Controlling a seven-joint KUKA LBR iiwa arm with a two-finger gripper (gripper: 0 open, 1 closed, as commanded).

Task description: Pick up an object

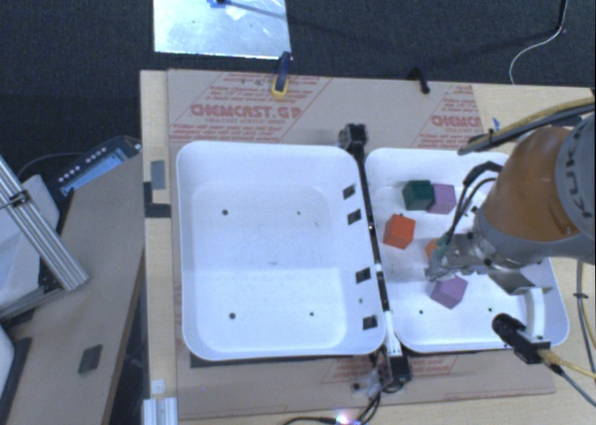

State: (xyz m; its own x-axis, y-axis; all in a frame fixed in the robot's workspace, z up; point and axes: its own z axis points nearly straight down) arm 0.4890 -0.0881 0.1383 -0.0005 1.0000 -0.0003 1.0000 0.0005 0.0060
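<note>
The arm's orange-banded wrist (531, 195) looms over the right bin (559, 321); its gripper (447, 267) hangs just above a purple block (450, 292), jaw state unclear.

One fixed camera up high, looking down at a slant. It takes in both white bins (270, 157) and the bench (233, 102) around them.
</note>
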